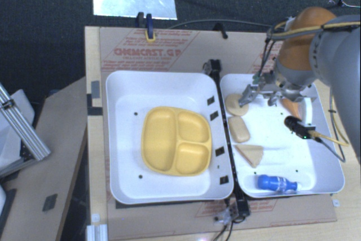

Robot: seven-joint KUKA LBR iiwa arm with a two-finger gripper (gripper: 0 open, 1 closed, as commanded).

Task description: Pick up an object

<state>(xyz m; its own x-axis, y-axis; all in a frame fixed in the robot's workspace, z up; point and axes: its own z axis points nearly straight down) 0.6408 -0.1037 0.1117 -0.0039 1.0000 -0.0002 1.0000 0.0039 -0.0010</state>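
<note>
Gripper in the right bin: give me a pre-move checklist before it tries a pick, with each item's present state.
1. Gripper is over the right bin, near its back left part: ok.
2. Nothing seen between the fingers: ok, nothing carried in.
3. Finger opening wide enough for a grasp: cannot tell at this slant.
4. A target is close: ok, the round tan piece lies just beside the gripper, with the oblong tan piece nearer the camera.
5. Target lies clear of the bin's wall: not ok, the round piece sits against the divider side.
6. Other items out of the way: ok, the tan wedge and the blue bottle lie towards the front.
</note>
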